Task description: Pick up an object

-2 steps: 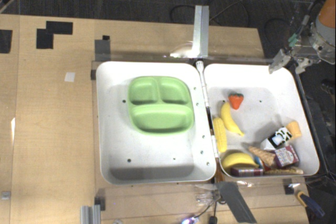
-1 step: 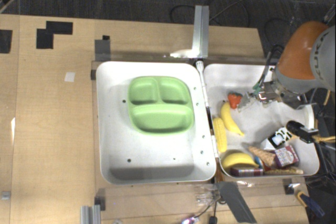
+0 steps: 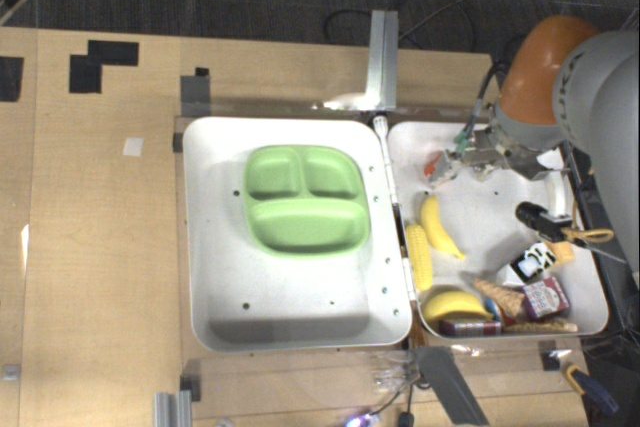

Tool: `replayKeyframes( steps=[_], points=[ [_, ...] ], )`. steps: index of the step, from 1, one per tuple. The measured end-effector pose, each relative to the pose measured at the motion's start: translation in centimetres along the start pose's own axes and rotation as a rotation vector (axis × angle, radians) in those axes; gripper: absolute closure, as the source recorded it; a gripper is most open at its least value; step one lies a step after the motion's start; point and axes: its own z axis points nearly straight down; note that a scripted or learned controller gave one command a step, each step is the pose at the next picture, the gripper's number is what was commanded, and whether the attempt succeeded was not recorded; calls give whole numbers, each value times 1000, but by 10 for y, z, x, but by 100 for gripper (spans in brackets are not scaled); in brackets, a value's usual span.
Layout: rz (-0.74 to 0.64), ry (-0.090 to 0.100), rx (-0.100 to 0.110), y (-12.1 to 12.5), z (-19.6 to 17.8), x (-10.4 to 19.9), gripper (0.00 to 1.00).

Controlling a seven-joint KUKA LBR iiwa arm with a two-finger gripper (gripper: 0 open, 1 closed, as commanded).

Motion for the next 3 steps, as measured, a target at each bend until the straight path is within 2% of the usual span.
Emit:
replayKeyframes(
  steps=[1, 2, 3],
  points=[
    [21, 0, -2, -54, -3, 36, 0],
    [92, -1, -4, -126, -4, 30, 0],
    [-175, -6, -13, -151, -5, 17, 0]
  ],
)
